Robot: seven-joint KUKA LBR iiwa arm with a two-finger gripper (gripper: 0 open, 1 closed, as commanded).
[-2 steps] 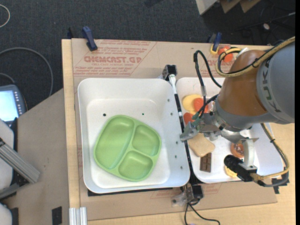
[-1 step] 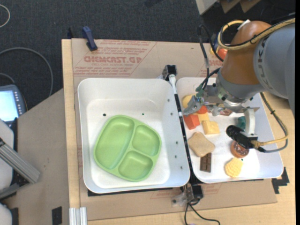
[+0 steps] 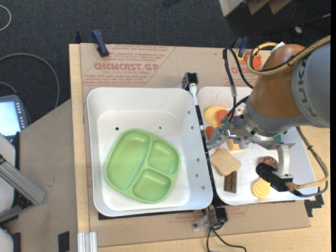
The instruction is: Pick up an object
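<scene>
Camera view: gripper point(image 3: 227, 134) low beside bread slice point(image 3: 226, 162)

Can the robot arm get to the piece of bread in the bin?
Probably yes. The bread lies uncovered in the right bin, just below the arm's wrist, with nothing on top of it.

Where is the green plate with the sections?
The green plate lies flat in the left bin, toward its near side, across the divider from the toast slice in the right bin.

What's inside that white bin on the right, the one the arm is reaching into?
In the right bin: a tan bread-like piece, a brown bar, a yellow ridged piece, and yellow and red items. The arm covers the rest.
</scene>
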